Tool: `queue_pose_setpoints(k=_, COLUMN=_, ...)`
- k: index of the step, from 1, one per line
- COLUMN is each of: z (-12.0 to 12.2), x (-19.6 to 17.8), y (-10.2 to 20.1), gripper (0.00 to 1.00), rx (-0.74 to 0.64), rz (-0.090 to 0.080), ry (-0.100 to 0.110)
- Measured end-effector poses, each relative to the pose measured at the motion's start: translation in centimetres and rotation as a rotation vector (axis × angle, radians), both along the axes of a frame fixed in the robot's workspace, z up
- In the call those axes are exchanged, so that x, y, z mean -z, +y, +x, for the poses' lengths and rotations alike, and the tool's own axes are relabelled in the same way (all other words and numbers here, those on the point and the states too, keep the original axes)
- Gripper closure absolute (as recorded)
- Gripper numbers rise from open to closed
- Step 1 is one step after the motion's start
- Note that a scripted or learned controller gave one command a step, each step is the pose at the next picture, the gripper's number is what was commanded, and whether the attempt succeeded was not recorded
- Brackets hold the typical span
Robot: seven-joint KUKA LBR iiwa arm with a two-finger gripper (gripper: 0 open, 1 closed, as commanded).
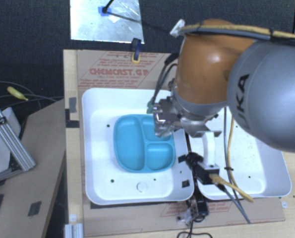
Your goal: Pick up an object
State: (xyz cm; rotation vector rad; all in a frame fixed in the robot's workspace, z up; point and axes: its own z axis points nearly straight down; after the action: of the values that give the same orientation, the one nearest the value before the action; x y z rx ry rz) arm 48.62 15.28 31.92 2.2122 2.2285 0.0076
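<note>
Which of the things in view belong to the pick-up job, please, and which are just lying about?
For the job:
- blue tray in the left bin
- gripper over the tray's right edge

Lying about:
- right bin
- foil sheet behind the bins
- cardboard
- yellow clip

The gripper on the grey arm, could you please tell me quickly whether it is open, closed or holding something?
Gripper: cannot be told; it sits over the upper right corner of the blue plastic divided tray in the left shallow white bin.

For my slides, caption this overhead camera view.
KUKA arm's end effector poised at blue divided tray in left white bin.
</note>
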Motion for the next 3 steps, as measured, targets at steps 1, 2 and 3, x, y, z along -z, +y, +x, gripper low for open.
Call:
queue_pose_setpoints(k=1, z=-0.1, x=8.2, y=2.2, gripper=1.0, rx=0.002, rz=-0.004, ry=0.011)
queue_pose_setpoints(k=2, z=0.2, x=-10.1, y=1.3, gripper=1.0, rx=0.002, rz=0.006, ry=-0.015)
queue_pose_setpoints(k=3, z=0.1, x=-15.2, y=-6.7, gripper=1.0, rx=0.013, rz=-0.001, ry=-0.005)
